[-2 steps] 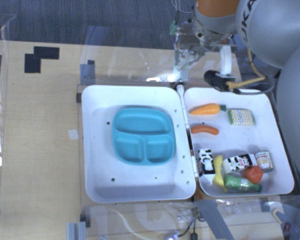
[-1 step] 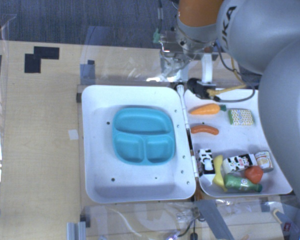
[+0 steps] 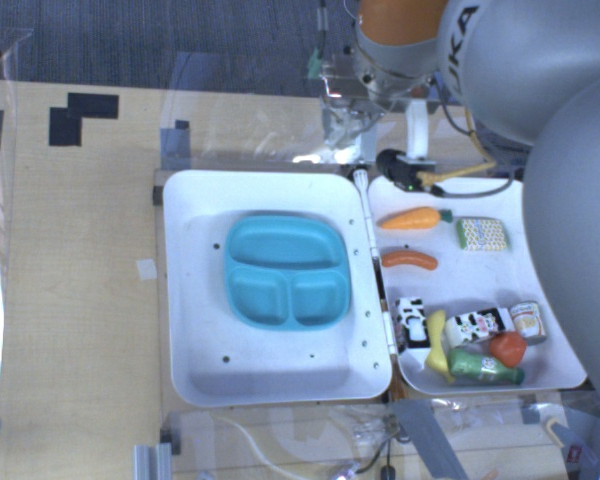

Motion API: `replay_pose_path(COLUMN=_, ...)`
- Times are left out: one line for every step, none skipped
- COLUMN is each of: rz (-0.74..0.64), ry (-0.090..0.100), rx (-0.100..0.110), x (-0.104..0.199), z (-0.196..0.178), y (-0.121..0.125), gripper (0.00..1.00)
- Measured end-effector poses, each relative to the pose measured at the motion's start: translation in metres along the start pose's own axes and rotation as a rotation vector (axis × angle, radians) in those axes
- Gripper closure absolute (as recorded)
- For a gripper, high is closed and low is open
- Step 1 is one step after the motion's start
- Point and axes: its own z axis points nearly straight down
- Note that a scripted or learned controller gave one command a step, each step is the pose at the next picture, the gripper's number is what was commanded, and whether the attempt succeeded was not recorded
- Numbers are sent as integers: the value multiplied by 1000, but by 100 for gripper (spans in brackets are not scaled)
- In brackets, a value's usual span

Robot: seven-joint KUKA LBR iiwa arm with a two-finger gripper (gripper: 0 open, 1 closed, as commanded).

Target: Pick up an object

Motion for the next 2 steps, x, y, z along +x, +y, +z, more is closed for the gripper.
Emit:
replay_pose_path(rz=-5, ry=0, rx=-5, x=1, z=-11, y=1, gripper=100)
replay_pose_path(rz=-9, ry=0, rx=-9, x=2, z=-22, y=3, gripper=100)
